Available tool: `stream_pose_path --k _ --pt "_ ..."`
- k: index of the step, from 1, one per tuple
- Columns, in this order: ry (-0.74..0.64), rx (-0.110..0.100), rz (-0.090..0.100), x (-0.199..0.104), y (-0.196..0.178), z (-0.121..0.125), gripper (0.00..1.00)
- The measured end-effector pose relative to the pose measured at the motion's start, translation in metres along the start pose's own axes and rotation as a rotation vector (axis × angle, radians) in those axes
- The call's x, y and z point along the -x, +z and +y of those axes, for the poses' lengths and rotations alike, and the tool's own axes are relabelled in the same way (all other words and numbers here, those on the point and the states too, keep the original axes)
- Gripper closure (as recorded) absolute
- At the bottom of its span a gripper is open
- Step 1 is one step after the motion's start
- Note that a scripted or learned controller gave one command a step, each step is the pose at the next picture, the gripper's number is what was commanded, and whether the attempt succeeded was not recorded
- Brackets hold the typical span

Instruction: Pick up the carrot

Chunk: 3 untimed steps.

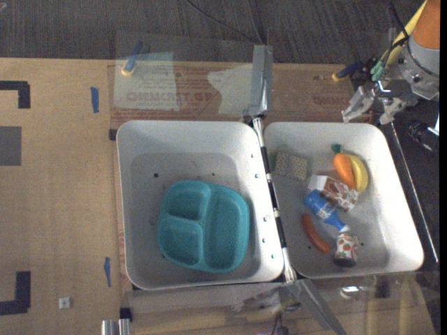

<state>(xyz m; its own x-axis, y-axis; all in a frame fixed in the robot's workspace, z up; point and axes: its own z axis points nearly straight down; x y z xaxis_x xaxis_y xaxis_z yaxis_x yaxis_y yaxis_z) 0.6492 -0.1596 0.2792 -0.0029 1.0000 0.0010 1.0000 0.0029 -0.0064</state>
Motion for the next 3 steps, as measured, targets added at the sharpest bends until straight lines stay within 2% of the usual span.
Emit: stream_pose_path --k 1,2,3 --pt "-0.058 0.001 -0.001 0.024 0.085 0.018 0.0" --pt "-0.204 -0.002 0.006 0.053 0.187 0.018 0.0" --pt "-0.381 0.0 -0.003 0.043 0.193 0.017 0.0"
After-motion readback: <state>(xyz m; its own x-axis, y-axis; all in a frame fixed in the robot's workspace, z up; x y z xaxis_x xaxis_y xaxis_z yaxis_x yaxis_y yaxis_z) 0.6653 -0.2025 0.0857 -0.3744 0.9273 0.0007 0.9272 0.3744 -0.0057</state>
